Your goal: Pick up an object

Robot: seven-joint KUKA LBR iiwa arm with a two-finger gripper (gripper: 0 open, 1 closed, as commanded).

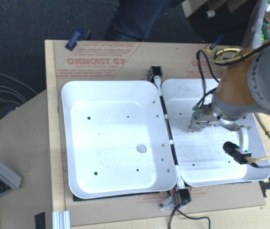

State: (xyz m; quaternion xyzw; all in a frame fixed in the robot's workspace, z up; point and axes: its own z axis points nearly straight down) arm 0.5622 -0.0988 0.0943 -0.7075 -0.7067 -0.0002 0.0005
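- Camera view: two shallow white bins sit side by side on the tabletop (125, 56), a brown board printed with red lettering
- The left bin (77, 99) holds a small round grey object (141, 149), lying on the bin floor toward its lower right, well apart from the arm
- The grey arm with its orange band (237, 87) reaches in from the right and hangs over the right bin (206, 168)
- The gripper (198, 120) is low over the upper left part of the right bin's floor; whether it is open or closed cannot be told, as the wrist hides it
- A black cable (202, 75) loops up from the wrist
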